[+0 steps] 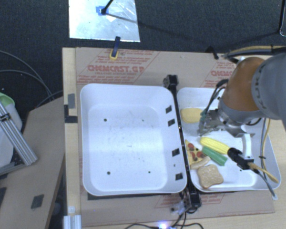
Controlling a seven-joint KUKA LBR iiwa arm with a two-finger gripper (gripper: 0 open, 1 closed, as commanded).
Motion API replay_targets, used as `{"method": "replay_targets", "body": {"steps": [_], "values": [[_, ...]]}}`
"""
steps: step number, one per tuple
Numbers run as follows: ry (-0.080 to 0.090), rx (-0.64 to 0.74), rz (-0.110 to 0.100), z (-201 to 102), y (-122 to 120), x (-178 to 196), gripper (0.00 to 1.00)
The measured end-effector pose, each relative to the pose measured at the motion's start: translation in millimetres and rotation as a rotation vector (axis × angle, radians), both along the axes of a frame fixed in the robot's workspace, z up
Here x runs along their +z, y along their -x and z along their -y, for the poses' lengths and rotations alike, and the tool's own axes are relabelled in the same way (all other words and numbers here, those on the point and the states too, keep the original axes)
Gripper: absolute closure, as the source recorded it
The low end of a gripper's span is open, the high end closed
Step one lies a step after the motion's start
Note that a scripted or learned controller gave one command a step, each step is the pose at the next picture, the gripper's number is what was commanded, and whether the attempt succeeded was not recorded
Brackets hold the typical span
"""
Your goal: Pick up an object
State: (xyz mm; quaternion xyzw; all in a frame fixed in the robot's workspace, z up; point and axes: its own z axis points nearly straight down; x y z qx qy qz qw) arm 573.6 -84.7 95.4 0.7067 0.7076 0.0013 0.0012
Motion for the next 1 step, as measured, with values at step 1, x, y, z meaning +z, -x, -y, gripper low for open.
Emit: {"method": "replay_targets", "body": {"steps": [1], "values": [[-0.005, 0.013, 0.004, -107.3, 37.5, 104.8, 1.00]]}}
